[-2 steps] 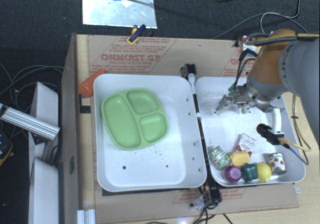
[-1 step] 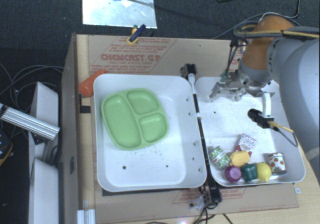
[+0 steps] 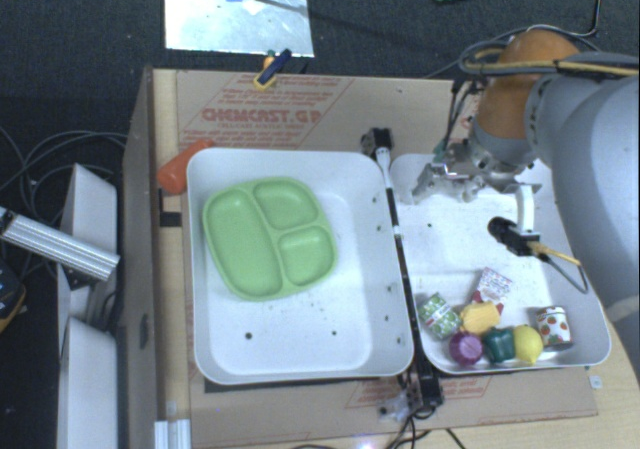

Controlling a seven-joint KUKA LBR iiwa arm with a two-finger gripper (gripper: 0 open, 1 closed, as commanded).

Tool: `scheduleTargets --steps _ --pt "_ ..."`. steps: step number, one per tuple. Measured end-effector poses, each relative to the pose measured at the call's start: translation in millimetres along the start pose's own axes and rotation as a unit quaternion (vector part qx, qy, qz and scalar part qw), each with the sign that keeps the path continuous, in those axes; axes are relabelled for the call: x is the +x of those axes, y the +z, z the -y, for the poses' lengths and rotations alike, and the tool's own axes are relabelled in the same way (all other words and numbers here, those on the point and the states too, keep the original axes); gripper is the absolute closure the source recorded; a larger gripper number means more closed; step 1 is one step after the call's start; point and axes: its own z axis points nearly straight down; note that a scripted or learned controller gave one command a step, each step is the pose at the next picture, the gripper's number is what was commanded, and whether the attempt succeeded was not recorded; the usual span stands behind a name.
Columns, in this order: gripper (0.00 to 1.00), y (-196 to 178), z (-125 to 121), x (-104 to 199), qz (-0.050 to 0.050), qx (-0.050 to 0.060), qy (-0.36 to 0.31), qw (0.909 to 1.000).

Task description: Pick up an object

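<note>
Dark carpet surrounds a cardboard-topped bench that bears two shallow white bins. A pale green plastic divided plate lies in the bin on the view's left. Over the far end of the bin on the view's right hangs the two-finger gripper; whether it is apart or together cannot be told. Small toys cluster along that bin's near edge, well apart from the gripper: a red-and-white packet, a yellow lump, a magenta round piece, a green block, a yellow ball and a red-and-white can.
</note>
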Motion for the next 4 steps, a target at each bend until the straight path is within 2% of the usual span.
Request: scheduleTargets --steps 4 --pt "0.00 0.2 0.0 12.6 0.000 0.000 0.000 1.0000"
